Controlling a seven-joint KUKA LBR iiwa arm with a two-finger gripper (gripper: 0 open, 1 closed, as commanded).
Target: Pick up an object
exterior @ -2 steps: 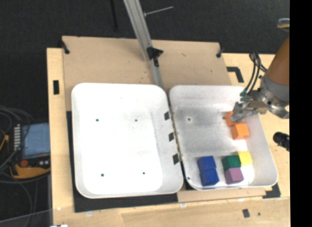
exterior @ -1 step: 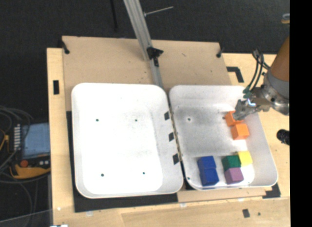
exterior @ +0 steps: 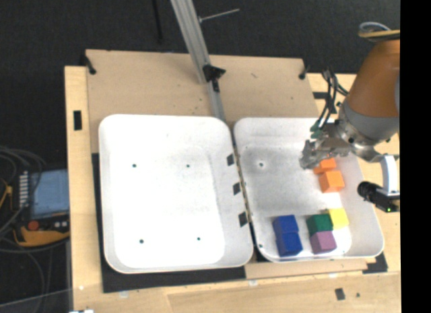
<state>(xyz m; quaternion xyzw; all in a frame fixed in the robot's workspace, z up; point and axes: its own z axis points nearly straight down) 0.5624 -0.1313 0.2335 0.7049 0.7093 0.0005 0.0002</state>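
Note:
My gripper [exterior: 316, 156] hangs over the right bin [exterior: 269, 143], near its upper right part. Just below and right of it lie two orange blocks: a small one [exterior: 327, 165] touching the gripper's tip area and a larger one [exterior: 332, 181] beneath it. Along the bin's front edge sit a blue block [exterior: 287, 235], a green block [exterior: 320, 224], a yellow block [exterior: 339, 218] and a purple block [exterior: 324, 241]. The arm's body hides the fingers.
The left bin [exterior: 168, 190] stands beside the right one, joined by dark clips along the shared edge. A slanted metal rail [exterior: 195, 42] rises behind the bins. Cables and a controller box lie off the bench at left.

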